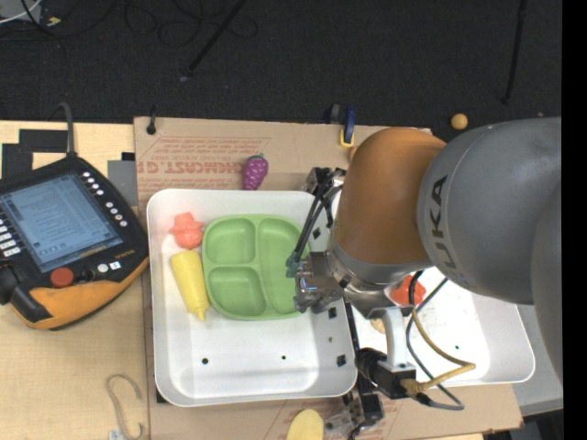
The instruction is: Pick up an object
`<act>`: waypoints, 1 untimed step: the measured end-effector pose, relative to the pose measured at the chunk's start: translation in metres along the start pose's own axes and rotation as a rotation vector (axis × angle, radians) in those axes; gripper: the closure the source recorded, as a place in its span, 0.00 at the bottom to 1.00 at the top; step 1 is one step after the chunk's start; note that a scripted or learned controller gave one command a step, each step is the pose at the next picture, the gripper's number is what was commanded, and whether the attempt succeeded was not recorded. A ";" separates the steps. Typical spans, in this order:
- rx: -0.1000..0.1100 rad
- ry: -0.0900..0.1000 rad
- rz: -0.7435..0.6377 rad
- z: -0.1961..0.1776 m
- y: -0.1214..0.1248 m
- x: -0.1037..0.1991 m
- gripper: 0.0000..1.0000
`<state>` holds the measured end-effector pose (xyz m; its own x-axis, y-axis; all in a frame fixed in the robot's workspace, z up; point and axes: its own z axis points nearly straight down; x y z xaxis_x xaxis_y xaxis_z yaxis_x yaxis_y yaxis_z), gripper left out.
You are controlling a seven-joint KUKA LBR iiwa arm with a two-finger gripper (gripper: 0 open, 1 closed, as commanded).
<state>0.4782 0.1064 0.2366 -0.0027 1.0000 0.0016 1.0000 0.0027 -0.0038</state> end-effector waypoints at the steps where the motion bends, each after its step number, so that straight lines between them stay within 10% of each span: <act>1: 0.003 -0.003 0.003 0.019 0.000 0.000 1.00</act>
